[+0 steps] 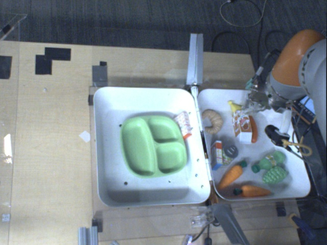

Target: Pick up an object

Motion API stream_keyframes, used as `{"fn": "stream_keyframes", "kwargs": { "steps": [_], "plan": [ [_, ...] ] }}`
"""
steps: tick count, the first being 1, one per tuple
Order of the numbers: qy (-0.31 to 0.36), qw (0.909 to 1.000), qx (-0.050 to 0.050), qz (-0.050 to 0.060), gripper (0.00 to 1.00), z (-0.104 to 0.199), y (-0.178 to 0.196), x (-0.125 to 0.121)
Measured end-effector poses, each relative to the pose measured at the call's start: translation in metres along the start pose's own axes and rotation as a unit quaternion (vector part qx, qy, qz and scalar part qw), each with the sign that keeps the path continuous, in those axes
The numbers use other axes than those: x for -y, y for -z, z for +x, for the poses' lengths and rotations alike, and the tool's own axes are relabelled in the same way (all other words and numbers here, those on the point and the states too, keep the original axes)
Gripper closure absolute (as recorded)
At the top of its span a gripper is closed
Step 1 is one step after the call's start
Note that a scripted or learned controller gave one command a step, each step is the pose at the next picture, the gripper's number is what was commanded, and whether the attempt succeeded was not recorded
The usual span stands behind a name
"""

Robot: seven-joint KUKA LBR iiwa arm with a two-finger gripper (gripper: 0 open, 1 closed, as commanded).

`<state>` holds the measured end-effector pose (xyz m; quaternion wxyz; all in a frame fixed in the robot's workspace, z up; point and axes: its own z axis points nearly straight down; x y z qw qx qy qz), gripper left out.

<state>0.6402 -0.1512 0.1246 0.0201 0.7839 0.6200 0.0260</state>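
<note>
The jaws [254,102] are hanging over the right bin [301,188]; I cannot tell their state. Just below them I am seeing a small carton [244,126].

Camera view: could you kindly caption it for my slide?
Arm's pincer hovers over right bin of toy food; left bin holds a green tray.

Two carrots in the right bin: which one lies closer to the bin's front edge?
The carrot lying flat along the front wall, pointing right. The other carrot sits further in, tilted diagonally, beside the small tube.
</note>
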Motion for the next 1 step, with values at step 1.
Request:
{"fn": "stream_keyframes", "kwargs": {
  "steps": [1],
  "plan": [
    [-0.079,0.9964,0.010,0.029,1.00,0.0029,0.1301,-0.0398]
  ]
}}
